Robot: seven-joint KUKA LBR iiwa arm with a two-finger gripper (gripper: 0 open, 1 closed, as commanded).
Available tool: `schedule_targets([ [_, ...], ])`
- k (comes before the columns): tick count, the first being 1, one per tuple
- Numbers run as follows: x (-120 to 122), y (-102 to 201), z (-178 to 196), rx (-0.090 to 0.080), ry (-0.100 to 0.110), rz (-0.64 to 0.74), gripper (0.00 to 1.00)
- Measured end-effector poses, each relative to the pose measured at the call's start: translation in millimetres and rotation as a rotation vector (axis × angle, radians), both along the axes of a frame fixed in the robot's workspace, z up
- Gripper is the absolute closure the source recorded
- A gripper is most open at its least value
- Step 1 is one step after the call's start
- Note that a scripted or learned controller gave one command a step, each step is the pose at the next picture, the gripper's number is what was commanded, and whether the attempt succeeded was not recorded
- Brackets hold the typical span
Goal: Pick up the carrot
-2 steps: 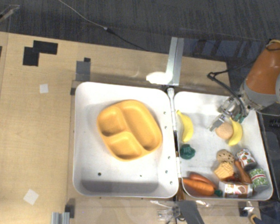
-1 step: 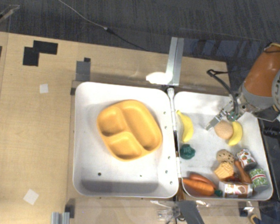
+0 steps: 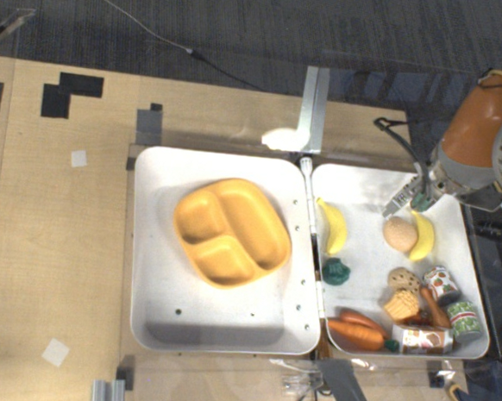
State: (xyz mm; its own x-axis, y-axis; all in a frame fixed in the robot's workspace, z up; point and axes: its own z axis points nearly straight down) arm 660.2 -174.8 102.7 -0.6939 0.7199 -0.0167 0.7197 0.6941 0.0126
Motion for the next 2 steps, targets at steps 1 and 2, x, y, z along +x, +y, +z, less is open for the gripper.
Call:
schedule_targets([
  [1,-20.5,67.4,14.8,-0.001,0.012,0.339,1.0],
  [2,1.0,26.3,140.1,-0.012,0.001,0.49,1.0],
])
